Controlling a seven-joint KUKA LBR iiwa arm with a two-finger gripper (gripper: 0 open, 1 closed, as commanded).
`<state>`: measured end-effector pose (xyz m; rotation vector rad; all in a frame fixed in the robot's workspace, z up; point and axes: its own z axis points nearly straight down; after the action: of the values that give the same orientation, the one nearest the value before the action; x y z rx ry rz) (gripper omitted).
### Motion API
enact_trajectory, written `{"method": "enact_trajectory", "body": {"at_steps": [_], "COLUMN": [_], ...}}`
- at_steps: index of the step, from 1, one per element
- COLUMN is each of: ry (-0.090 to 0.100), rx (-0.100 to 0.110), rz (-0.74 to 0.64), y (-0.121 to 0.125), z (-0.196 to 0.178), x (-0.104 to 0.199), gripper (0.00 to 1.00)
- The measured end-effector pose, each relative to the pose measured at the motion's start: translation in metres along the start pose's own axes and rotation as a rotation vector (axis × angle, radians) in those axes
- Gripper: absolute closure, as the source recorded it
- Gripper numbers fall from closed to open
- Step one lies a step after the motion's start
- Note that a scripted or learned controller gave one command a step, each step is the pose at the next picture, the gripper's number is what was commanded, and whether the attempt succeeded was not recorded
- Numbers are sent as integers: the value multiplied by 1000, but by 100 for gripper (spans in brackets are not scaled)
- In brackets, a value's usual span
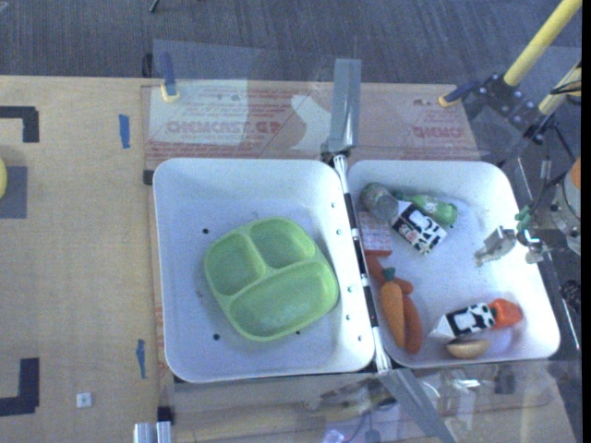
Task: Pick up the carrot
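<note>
The approach is in hand: the tool (496,246) hovers over the right bin (517,197), whether released or clenched I cannot tell, and the carrot (397,310) lies below and left of it, so next it likely must travel there and descend.

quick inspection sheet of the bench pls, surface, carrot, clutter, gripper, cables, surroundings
surface: wooden bench bearing two white bins side by side, left bin and right bin.
job's things: carrot lying in the right bin near its left wall, untouched.
clutter: green divided plate in the left bin; bottle and toy in the right bin.
gripper: gripper over the right bin's right side, away from the carrot; holding nothing.
cables: nothing seen.
surroundings: yellow pole top right; blue tape on the bench.
</note>
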<state>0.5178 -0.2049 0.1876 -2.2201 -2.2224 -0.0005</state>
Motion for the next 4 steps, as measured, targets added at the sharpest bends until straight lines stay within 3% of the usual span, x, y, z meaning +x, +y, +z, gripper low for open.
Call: {"method": "enact_trajectory", "body": {"at_steps": [1,2,3,4], "ry": [-2,-3,-5,-1], "rx": [-7,-4,-10,-1], "rz": [-387,-244,-245,190], "y": [-4,79,81,74], "z": [100,101,89,-4], "x": [83,69,69,136], "gripper": [0,0,100,100]}}
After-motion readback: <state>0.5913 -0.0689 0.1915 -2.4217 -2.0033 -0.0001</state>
